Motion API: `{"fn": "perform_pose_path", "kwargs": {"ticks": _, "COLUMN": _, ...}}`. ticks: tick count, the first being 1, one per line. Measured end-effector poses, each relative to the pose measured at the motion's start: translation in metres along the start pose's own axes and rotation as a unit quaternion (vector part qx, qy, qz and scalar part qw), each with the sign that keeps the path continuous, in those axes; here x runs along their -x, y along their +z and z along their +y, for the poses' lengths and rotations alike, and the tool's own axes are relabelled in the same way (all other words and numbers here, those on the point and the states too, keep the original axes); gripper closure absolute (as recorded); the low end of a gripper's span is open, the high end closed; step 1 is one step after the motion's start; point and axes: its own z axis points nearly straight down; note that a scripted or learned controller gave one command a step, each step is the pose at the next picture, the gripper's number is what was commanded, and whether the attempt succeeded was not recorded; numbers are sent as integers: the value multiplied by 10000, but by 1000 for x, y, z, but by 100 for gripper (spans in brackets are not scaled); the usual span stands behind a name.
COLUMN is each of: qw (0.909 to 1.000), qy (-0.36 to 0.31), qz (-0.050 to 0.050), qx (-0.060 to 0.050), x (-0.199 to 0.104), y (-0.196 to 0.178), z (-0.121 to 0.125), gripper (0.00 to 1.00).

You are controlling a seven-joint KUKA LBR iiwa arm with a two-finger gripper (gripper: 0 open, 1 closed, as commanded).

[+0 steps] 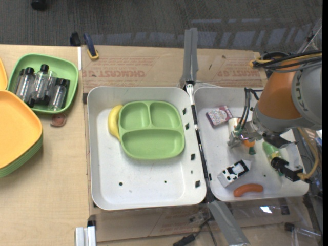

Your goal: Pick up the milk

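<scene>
Green divided plate (151,128) lies in the left bin (102,183), partly over a yellow item (113,121). In the right bin (215,191), a black-and-white milk carton (233,172) lies near the front wall beside a sausage (248,189). Behind them, the gripper (241,136) hangs low; its grasp cannot be made out.

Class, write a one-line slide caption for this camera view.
Robot hand hovers in the right bin, above the milk carton lying near a sausage.

The wooden bench (56,188) bears two white bins (102,152) on brown cardboard (138,68), stacked orange plates (18,132), and a green dish (72,78) holding what look like small bottles (41,86).
</scene>
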Motion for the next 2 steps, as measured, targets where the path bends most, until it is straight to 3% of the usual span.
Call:
{"fn": "perform_pose_path", "kwargs": {"ticks": 1, "qw": 9923, "qy": -1238, "qz": 9, "qx": -1, "x": -25, "y": 0, "z": -70, "gripper": 100}}
{"fn": "perform_pose_path", "kwargs": {"ticks": 2, "qw": 9909, "qy": -1348, "qz": 3, "qx": 6, "x": 12, "y": -1, "z": -17, "gripper": 100}}
